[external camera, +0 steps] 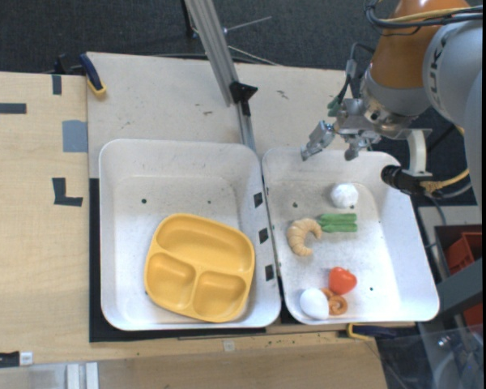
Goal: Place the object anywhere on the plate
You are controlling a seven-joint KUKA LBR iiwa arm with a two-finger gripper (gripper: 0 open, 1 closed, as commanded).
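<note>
Two shallow white bins are counted, a left bin (113,217) and a right bin (405,250). One yellow plate (199,267) with three compartments is seen in the left bin. Six small items are counted in the right bin: two white ones (344,194) (313,302), one croissant (304,235), one green piece (338,223), one red piece (343,279), one orange pretzel (337,303)

grey arm (462,63), orange band, black cables, metal fingers (316,144).

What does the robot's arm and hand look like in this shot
The arm is grey with a rounded orange band above the wrist and dark cables looping over it. Its hand is small, metallic grey, with two thin fingers.
</note>
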